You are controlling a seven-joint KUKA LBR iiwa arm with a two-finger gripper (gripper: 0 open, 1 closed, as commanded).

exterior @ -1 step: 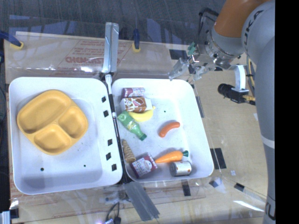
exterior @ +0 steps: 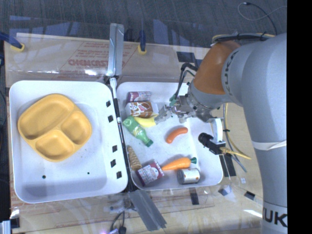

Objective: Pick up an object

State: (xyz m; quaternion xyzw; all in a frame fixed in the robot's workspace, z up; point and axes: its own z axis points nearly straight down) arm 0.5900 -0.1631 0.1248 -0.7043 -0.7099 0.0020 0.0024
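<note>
Camera view shows the grey arm reaching from the right over the right bin, next to the left bin with its yellow divided tray. Its gripper hangs low just beside the banana; how the jaws stand I cannot tell. The banana lies between a brown packet and a green bottle. It looks like light, stiff toy plastic, smooth and likely slippery, so a pinch across its narrow middle seems safest. The sausage lies apart nearby.
</note>
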